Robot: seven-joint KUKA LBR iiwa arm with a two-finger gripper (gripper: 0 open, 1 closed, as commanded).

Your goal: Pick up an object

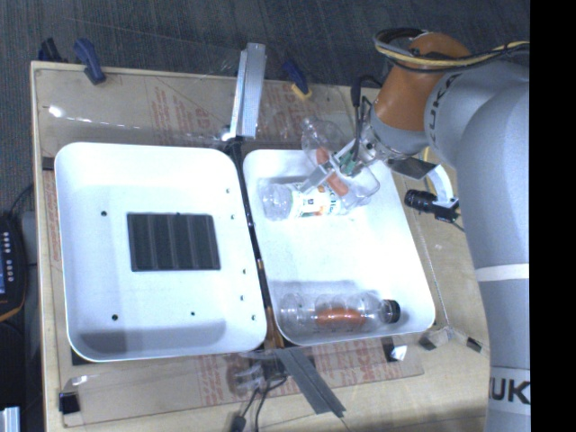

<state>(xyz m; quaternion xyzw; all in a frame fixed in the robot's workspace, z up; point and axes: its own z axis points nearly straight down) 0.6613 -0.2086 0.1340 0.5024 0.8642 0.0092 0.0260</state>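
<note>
The left bin [81, 241] holds a dark ribbed pad [174, 241] at its centre. In the right bin [407, 257], a clear bottle [335, 312] lies along the 6 o'clock edge; another bottle [301, 199] lies near 12 o'clock. At its 2 o'clock end sits the gripper [346, 163] — whether its jaws are open or closed, I cannot tell.

The arm [486, 178] is thick, smooth grey tubing — an orange band [409, 84] above the wrist, black cabling looped by it, and white "UK" lettering [509, 391] at 5 o'clock.
</note>
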